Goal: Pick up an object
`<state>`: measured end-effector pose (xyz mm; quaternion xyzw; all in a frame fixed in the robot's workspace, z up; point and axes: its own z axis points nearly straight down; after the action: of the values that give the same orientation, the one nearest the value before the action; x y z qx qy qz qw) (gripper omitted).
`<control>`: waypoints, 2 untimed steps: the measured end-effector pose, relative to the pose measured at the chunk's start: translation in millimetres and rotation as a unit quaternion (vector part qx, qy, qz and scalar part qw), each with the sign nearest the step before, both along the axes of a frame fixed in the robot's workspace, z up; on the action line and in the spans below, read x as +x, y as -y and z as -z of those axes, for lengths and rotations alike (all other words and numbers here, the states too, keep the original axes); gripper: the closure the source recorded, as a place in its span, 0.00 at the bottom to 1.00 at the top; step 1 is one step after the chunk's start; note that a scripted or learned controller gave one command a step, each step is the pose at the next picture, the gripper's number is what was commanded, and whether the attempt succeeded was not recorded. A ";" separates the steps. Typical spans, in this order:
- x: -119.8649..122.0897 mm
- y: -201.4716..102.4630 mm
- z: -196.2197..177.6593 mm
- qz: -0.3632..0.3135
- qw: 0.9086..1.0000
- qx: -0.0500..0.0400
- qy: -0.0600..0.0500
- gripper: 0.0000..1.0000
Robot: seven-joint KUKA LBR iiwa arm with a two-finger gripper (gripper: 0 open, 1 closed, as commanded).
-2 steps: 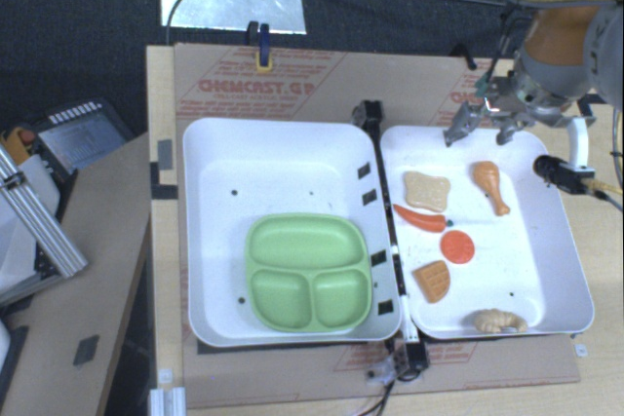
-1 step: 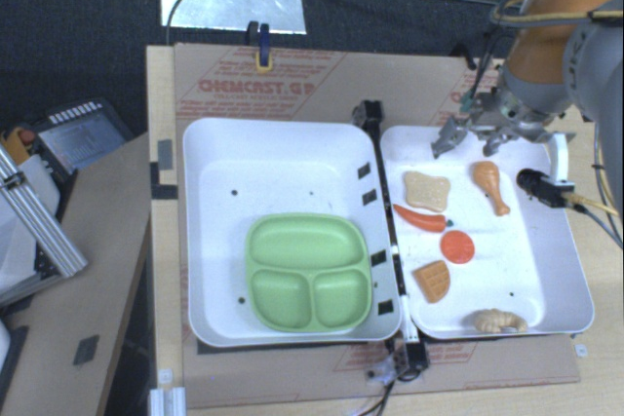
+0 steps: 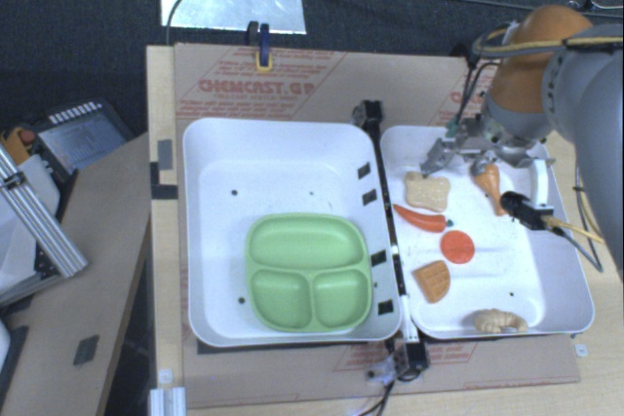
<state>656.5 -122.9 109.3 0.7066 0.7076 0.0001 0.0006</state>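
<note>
Low in the frame, a green divided plate (image 3: 308, 272) sits in the left bin (image 3: 210, 209). Toy foods lie in the right bin (image 3: 570, 292): bread slice (image 3: 427, 193), red pepper (image 3: 420, 218), tomato slice (image 3: 457, 246). From the upper right, the gripper (image 3: 458, 149) hangs over the bread, fingers spread open, holding nothing.

Gripper (image 3: 441, 157) low; arm (image 3: 565, 73) bent

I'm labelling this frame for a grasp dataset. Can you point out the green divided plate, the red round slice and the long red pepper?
green divided plate (image 3: 292, 244): camera view, its large upper compartment.
red round slice (image 3: 457, 247): camera view, centre of its face.
long red pepper (image 3: 419, 218): camera view, middle of its body.
</note>
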 end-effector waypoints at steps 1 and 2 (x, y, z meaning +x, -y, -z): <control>1.2 0.1 -12.8 0.000 1.000 0.000 0.002 1.00; 2.1 2.2 -56.9 0.000 1.000 0.000 0.002 1.00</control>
<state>658.5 -125.1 166.3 0.7067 0.7075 0.0019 0.0023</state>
